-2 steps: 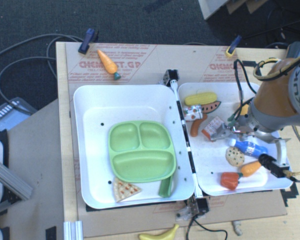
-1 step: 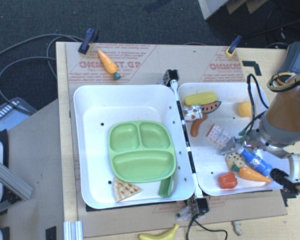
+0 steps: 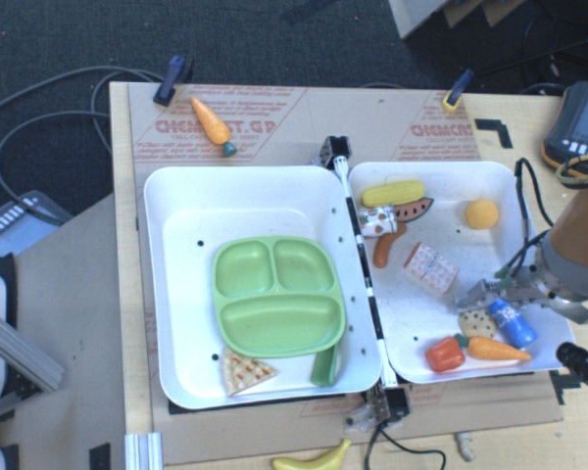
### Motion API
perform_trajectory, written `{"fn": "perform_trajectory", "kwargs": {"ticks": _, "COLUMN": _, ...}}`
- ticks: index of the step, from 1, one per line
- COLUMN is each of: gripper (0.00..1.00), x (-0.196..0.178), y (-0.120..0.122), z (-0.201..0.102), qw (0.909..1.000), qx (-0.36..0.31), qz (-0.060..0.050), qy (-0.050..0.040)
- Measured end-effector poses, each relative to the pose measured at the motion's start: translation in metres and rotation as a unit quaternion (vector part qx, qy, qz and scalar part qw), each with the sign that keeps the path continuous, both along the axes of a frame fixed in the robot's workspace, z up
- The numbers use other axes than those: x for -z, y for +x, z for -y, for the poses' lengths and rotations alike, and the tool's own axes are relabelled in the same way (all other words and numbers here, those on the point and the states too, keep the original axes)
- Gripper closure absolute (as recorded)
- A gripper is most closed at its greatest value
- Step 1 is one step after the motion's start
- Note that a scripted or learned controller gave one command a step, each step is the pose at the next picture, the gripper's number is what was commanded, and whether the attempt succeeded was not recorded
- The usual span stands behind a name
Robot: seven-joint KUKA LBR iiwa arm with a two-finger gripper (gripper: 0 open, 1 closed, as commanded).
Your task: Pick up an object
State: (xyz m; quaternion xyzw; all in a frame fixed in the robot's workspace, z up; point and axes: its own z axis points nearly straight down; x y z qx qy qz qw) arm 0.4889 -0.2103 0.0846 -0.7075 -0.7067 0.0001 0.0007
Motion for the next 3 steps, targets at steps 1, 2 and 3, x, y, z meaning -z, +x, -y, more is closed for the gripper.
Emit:
{"fn": "perform_trajectory", "kwargs": {"ticks": 1, "gripper": 1.00, "x": -0.012, "y": 0.003, "z": 0.000, "qw": 1.0000, "qx": 0.000, "qz": 0.005, "qy": -0.0016}}
{"fn": "perform_trajectory", "kwargs": {"ticks": 2, "gripper": 1.00, "x": -0.037, "y": 0.001, "z": -0.117, "qw": 1.0000, "qx": -0.001, "qz": 0.000, "qy": 0.0005}}
{"fn": "perform_trajectory", "kwargs": {"ticks": 3, "gripper": 1.00, "x": -0.114, "y": -0.010, "z": -0.137, "qw": 1.0000, "qx": -0.001, "qz": 0.001, "qy": -0.0005}}
